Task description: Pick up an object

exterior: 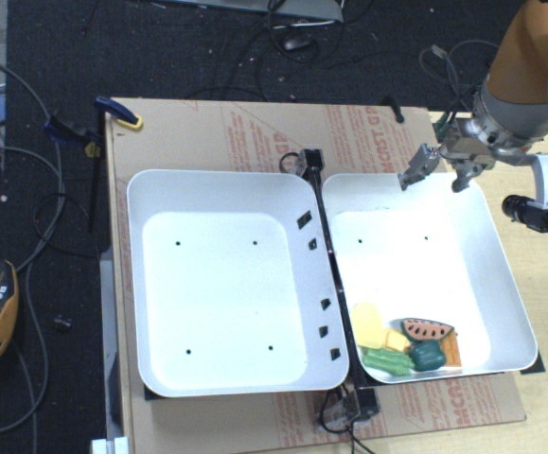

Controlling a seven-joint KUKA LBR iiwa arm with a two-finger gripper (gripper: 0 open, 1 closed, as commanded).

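Small objects lie clustered at the near end of the right bin (482,253): a yellow block (367,325), a green piece (386,361), a watermelon-slice toy (428,329), a dark teal piece (429,356) and an orange piece (451,350). My gripper (438,171) hangs over the far edge of that bin, well away from the cluster. Its two fingers are spread apart and nothing is between them.
The left bin (150,253) sits beside the right one, joined by a black divider strip with clips (323,253). Both rest on a cardboard sheet (245,135). Cables and a blue-yellow clamp (117,113) lie beyond the bench's far left.
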